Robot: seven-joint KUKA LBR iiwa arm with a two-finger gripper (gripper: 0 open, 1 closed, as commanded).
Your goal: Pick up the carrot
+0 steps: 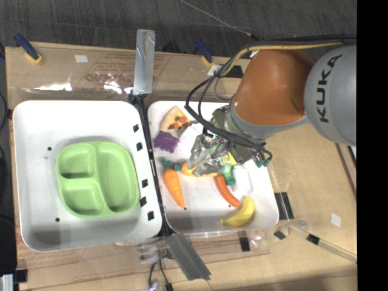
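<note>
Your arm hangs over the right bin, with the gripper low among the toys; you cannot tell its state. The carrot lies unlifted just beside it, so the pick remains.

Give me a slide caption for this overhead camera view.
KUKA arm's gripper low in the right bin among two carrots, a banana and other toy food.

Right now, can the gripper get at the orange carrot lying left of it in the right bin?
Probably yes. The gripper hangs in the right white bin, close beside the orange carrot with the green top, which lies apart from the purple grapes, uncovered.
</note>
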